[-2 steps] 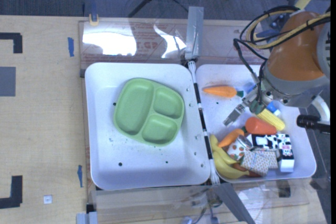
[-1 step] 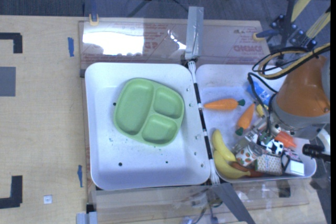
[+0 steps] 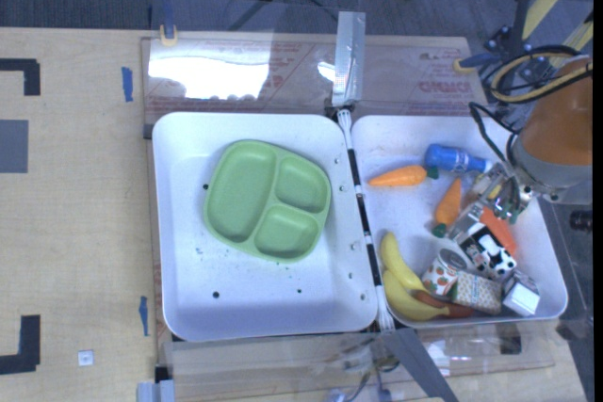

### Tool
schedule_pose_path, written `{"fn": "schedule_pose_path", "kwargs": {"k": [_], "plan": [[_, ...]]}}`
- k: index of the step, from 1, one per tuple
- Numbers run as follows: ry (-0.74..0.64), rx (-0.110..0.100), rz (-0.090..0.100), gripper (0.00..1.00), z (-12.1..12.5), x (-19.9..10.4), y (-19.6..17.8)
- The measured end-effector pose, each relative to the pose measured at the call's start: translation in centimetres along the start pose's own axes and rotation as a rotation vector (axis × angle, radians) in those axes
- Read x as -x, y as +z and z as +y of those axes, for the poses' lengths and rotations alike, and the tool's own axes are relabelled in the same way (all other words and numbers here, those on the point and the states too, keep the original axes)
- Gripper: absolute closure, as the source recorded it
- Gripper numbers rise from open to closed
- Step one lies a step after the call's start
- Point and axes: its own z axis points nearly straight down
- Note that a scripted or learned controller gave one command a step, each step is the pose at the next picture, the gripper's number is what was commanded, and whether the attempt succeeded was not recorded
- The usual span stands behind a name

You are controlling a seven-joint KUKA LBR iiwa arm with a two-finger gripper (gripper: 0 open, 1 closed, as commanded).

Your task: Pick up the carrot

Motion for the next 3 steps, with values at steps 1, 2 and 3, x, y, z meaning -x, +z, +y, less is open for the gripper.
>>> {"fn": "schedule_pose_path", "kwargs": {"k": [1, 2, 3], "plan": [[0.0, 0.0, 0.0, 0.0, 0.0, 0.0, 0.0], [0.057, -0.004, 0.007, 0.0, 11.5, -1.0, -5.8], [0.319, -0.005, 0.006, 0.0, 12.1, 1.1, 0.0]]}}
